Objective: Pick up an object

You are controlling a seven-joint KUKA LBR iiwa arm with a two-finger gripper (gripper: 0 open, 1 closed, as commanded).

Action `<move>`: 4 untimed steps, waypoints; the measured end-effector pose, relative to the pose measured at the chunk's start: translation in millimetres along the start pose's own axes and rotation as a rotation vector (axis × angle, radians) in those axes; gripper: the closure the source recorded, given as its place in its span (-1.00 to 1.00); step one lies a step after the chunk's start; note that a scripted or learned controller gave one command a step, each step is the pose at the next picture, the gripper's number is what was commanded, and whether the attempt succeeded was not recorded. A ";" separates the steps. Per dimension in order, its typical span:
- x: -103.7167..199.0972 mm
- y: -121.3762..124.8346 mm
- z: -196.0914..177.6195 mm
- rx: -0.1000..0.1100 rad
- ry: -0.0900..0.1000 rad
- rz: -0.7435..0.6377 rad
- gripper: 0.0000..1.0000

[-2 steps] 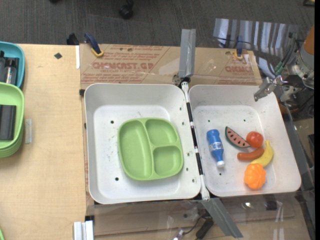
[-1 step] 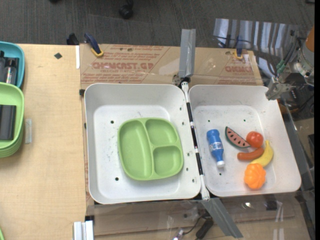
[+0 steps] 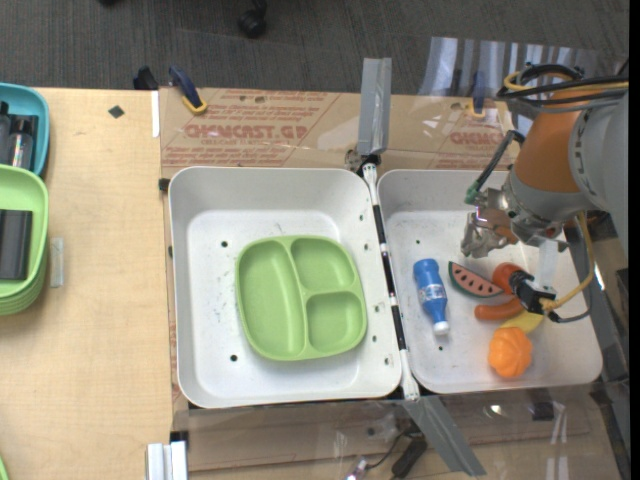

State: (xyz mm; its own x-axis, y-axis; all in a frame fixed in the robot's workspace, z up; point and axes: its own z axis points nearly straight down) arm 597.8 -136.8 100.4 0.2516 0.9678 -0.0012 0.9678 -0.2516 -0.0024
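In the right bin [image 3: 430,363] lie a blue bottle [image 3: 431,292], a watermelon slice [image 3: 471,281], a red sausage [image 3: 498,311], a yellow piece [image 3: 530,320] and an orange fruit [image 3: 510,352]. My gripper [image 3: 482,238] hangs over the bin's upper middle, just above and right of the watermelon slice. Nothing shows between its fingers. A red-orange item [image 3: 508,272] lies partly hidden beside the gripper.
The left bin [image 3: 200,268] holds a green divided plate [image 3: 300,296]. Stacked green and teal trays [image 3: 20,218] sit at the bench's far left. A metal divider [image 3: 376,118] stands between the bins at the back. Cables [image 3: 560,298] hang from the arm over the right bin.
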 end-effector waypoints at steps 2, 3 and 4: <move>113.2 -43.7 -90.0 0.003 -0.002 0.771 1.00; 202.1 -9.8 -117.7 0.000 0.000 1.080 1.00; 265.3 -37.6 -21.1 0.001 -0.003 0.844 1.00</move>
State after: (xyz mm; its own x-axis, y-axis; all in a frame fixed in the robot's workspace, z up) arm 628.2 129.4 121.3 0.8906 0.4548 -0.0057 0.4548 -0.8906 -0.0006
